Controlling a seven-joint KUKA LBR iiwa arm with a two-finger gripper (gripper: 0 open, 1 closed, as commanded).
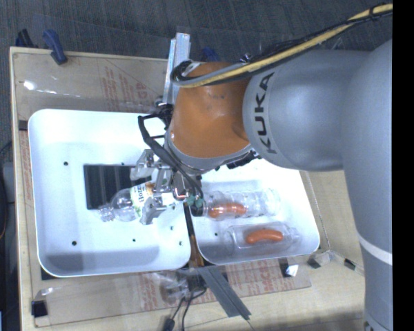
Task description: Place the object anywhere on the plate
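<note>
Right now the small clear plastic bottle [127, 204] lies on its side in the left white bin [55, 185], beside the flat black ribbed plate [105, 183]. My claw [152, 188] sits over it; whether it grips, I cannot tell. Slick and round, the bottle could roll away.

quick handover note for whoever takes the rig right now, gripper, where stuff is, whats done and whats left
Gripper: low over the left bin, at its right side, by a clear bottle. Fingers look closed on the bottle, though clutter makes this hard to confirm.
Plate: dark, ribbed, lying in the left bin just left of the bottle.
Right bin: two more clear bottles with orange contents.
Done: a bottle is at the gripper.
Left: get it onto the plate and release.
</note>
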